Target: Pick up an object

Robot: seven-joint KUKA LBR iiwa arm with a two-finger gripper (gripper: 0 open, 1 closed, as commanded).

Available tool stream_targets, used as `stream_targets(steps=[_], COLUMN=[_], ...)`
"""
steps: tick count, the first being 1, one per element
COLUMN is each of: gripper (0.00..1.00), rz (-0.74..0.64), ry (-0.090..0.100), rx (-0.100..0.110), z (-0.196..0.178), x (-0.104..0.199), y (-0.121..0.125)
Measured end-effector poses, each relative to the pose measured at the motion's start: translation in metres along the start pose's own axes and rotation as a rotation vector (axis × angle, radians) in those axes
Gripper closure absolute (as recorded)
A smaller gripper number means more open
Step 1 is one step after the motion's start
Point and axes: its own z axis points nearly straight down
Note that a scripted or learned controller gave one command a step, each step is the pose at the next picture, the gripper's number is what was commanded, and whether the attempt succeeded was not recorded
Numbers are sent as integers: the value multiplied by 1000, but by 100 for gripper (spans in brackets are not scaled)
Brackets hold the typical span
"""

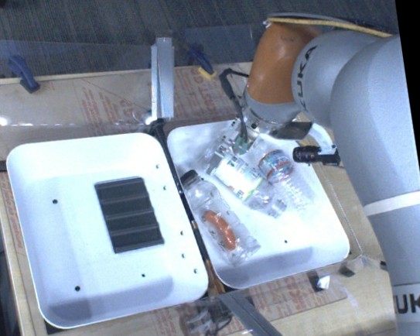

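Two white bins are set side by side on the table (67,98). In the left bin (47,227) a dark ribbed block (129,213) lies flat near the middle. In the right bin (316,253) several clear things are heaped together: a bottle (199,196) with a dark cap near the divider, a clear bag (226,233) with something orange inside, a crushed bottle (279,172) with a blue label toward the right wall, and a clear pack (238,175) with a white label between them.

The arm (357,102) is brought in from the right and bent down over the far end of the right bin. The gripper (239,140) is seen at the upper end of the clear pack, just at or above it; whether contact is made cannot be told. Whether the jaws are open or closed cannot be told, as they are small and lost against the clear plastic.

The pack is judged the likely target. It lies directly below and slightly toward the near side of the jaws, its long axis running diagonally from the far left to the near right of the bin. A short descent is judged to be all that is called for, with the jaws set across that axis. The crushed bottle lies touching or just beside the pack, so a crowded or slipping grasp on smooth plastic is judged the chief risk.
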Motion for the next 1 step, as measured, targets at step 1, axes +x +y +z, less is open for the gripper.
stream_targets(steps=[1], gripper=[100], rz=[-57], ry=[6], rx=[3], z=[-81], x=[61], y=[4])
